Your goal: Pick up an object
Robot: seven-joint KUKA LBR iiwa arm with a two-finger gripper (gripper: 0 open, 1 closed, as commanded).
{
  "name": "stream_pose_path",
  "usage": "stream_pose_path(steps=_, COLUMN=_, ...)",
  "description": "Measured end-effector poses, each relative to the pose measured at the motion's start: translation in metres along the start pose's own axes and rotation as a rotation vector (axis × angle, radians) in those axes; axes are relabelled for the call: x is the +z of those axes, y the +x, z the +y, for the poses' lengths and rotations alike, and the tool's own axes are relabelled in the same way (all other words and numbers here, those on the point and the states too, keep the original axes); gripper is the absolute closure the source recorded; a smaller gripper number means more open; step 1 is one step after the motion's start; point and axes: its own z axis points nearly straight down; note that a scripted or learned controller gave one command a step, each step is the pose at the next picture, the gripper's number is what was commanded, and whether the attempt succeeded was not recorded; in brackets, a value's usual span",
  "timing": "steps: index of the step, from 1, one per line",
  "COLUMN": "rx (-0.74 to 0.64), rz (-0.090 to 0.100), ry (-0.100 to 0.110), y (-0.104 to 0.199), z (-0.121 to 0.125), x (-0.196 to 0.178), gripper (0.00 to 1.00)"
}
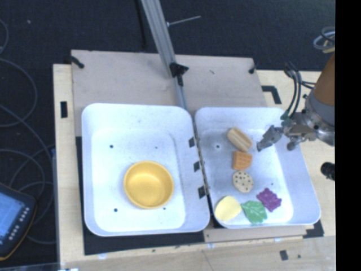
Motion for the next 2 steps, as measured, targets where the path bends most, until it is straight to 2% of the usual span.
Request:
stream_pose_path(steps=1, rx=0.001, rz=0.000, ry=0.000, y=0.000, z=0.000, x=0.000, gripper=0.00)
stream_pose_path(steps=2, rx=0.004, rz=0.000, ry=0.007, y=0.000, z=0.001, x=0.063, gripper=0.00)
